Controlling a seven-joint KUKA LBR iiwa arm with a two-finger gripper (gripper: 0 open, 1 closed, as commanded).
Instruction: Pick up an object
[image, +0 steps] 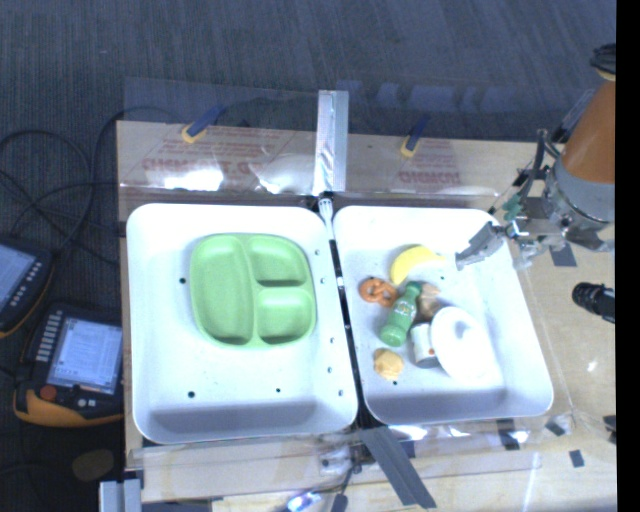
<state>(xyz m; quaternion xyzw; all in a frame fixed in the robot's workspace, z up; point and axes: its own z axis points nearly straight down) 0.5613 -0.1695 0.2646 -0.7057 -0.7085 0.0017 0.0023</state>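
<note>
Clutter fills the right-hand shallow white bin (520, 330) — a yellow plastic banana (412, 262), a brown pretzel-shaped toy (377, 290), a green plastic bottle (400, 315), a white upturned cup (462, 342) and a small tan lump (388, 363). The left white bin (150, 330) holds a green divided plastic tray (252, 288). Over the right bin's far corner hangs the grey end effector (478, 248), nothing between its fingers — whether they're spread or closed, I can't tell.
</note>
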